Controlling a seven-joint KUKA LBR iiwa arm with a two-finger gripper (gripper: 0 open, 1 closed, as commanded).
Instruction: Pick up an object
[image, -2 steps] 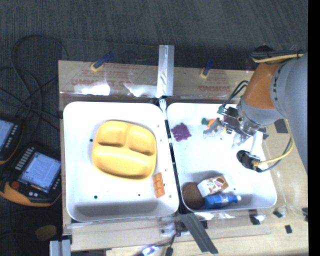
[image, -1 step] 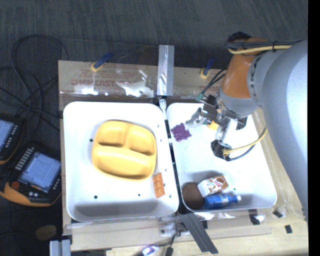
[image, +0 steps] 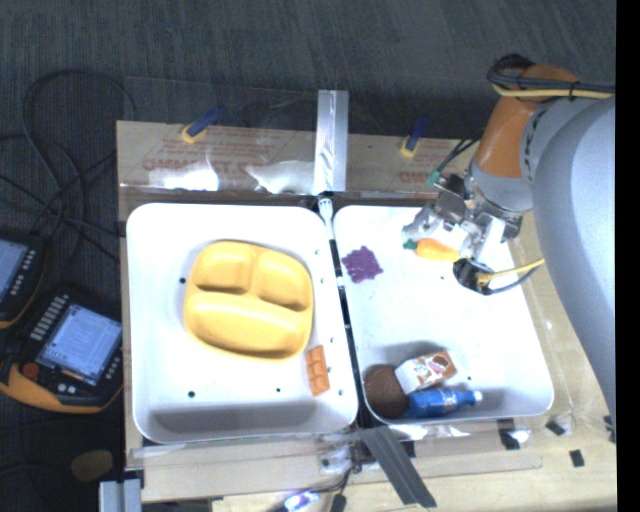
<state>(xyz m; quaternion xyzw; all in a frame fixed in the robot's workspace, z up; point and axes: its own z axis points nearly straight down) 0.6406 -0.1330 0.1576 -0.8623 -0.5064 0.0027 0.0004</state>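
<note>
Two white bins sit side by side, seen from above. Far left of the claw, the left bin (image: 150, 330) holds a yellow divided tray (image: 250, 297), with a small orange block (image: 317, 370) at the tray's lower right corner. In the right bin (image: 520, 340), a purple grape cluster (image: 362, 263) lies just left of the claw. The claw (image: 445, 235) hangs low at the bin's upper edge, over a small orange carrot (image: 436, 249), the likely target. Whether it is clenched on the carrot or released cannot be told. Well below the claw, a brown ball (image: 383, 388), a small carton (image: 425, 370) and a blue bottle (image: 440, 402) crowd the bin's near wall.
</note>
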